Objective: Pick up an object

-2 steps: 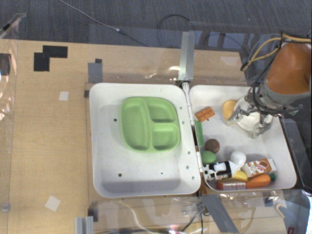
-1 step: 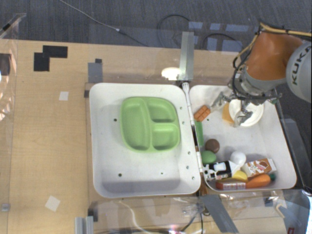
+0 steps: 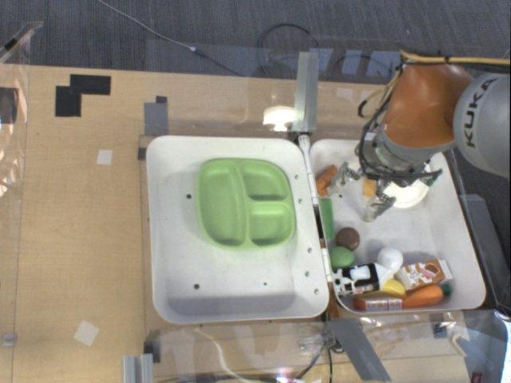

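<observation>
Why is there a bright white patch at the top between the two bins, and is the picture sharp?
In the camera view the patch looks like lamp glare on clear sheeting; the green tray is sharp with soft shadow; the small items under the gripper are slightly blurred.

The right bin (image 3: pixel 471 254) is crowded along its near wall: a carrot (image 3: pixel 421 296), small carton (image 3: pixel 421 273), white egg (image 3: pixel 390 258), black-and-white toy (image 3: pixel 357 277), green ball (image 3: pixel 342 257) and brown ball (image 3: pixel 346 237) sit close together (hardly a gap between them). Its middle floor lies open. The left bin (image 3: pixel 172 254) has bare floor all around the green divided plate (image 3: pixel 245 203).
</observation>
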Controlling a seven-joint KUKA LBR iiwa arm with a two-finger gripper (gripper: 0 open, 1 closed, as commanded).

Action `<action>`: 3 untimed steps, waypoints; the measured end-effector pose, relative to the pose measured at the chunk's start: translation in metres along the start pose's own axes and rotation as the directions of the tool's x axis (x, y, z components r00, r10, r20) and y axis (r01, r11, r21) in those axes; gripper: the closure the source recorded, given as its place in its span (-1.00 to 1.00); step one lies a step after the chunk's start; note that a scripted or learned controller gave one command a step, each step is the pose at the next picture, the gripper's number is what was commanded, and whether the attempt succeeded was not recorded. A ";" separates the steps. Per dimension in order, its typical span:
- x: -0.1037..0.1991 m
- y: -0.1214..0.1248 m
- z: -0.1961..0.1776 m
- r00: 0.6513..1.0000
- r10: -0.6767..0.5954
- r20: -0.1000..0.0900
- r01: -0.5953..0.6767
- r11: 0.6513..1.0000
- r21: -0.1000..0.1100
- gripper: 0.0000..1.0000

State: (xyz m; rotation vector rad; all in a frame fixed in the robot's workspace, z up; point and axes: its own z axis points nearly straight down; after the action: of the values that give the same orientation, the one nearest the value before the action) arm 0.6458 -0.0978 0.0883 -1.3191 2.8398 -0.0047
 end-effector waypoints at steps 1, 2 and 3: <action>0.002 0.020 -0.001 0.997 0.079 0.001 -0.079 0.997 0.002 -1.00; 0.020 -0.034 -0.001 0.972 -0.234 0.000 0.234 0.972 0.002 -1.00; 0.021 -0.036 -0.001 0.971 -0.239 0.001 0.239 0.971 0.002 -1.00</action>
State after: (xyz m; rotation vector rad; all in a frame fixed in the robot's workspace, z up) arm 0.6593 -0.1371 0.0895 -1.6513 2.6590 -0.0083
